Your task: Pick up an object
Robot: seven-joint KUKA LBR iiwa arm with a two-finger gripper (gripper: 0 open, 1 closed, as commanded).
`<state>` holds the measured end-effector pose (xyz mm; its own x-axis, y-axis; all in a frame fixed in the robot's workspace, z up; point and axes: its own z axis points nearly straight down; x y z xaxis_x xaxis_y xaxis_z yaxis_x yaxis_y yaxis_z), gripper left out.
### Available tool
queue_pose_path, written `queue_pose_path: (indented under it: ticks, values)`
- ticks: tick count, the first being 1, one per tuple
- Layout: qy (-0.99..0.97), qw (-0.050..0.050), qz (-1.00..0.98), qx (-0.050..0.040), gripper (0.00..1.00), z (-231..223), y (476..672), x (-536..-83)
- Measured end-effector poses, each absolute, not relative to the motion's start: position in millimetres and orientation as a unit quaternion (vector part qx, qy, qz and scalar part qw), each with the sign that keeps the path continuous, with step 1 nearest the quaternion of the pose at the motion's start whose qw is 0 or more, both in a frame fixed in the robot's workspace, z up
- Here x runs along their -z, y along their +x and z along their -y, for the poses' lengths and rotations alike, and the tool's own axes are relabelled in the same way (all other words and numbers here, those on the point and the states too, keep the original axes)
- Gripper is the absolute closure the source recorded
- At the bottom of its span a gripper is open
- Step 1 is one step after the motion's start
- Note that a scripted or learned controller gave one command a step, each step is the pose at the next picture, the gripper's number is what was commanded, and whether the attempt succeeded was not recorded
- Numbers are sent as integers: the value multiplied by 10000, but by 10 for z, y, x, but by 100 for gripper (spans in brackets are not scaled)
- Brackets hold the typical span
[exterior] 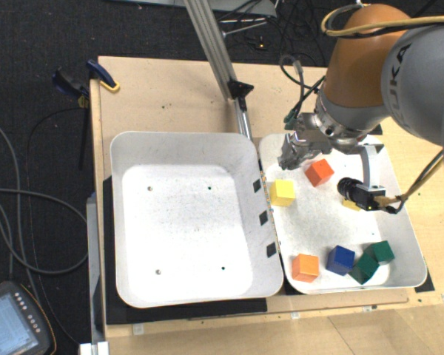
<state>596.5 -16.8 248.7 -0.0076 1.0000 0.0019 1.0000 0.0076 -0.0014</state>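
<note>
My gripper [291, 156] hangs low over the far left part of the right bin [399, 220]. Just below it in the view lies a yellow cube [283, 192], and an orange-red cube [320, 172] sits to its right. Nothing shows held in the gripper. Along the bin's near edge lie an orange cube [305, 267], a blue cube [341, 259] and two green blocks [371, 262]. The arm's orange band and grey wrist hide the bin's far right corner.
The left bin [129, 220] stands beside the right one, their walls touching. A black and yellow part [361, 194] on the arm hangs over the right bin's middle. A metal rod [214, 50] slants down at the back. Clamps [85, 81] sit at the bench's far left corner.
</note>
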Motion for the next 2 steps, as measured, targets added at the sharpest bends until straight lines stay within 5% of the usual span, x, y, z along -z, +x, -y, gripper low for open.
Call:
queue_pose_path:
  ticks: [2]
  values:
    - [-7044, 20, 7098, -8, 100, -790, 5558, -2368]
